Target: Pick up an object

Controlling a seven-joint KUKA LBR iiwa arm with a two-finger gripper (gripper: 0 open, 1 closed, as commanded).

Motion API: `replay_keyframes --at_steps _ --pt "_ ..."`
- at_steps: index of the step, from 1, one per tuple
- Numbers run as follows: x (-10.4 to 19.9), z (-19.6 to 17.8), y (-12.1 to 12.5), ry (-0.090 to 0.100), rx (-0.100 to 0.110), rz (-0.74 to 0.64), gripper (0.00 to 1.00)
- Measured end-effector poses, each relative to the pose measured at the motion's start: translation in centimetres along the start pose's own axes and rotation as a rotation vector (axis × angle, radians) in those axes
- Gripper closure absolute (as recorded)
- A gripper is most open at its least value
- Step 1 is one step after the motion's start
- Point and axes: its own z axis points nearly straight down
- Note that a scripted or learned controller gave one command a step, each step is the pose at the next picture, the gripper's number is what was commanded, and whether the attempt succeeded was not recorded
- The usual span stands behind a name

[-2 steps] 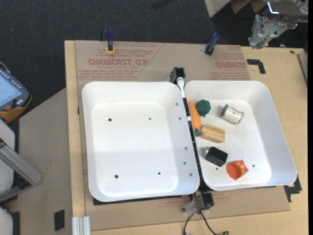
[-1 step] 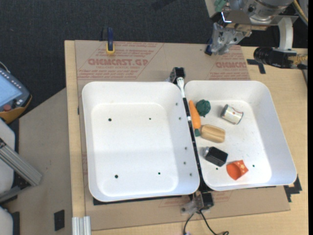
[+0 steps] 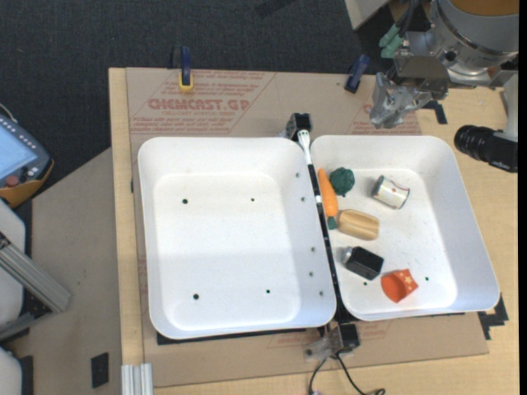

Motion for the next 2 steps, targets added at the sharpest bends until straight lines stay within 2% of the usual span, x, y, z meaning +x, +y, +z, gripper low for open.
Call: replay_keyframes --at_steps 1,2 --pt "3.9 13.3 -4.4 -0.002 0.011 0.001 1.00" --pt "8.7 4.6 -3.2 0.002 -0.014 -0.002 1.00"
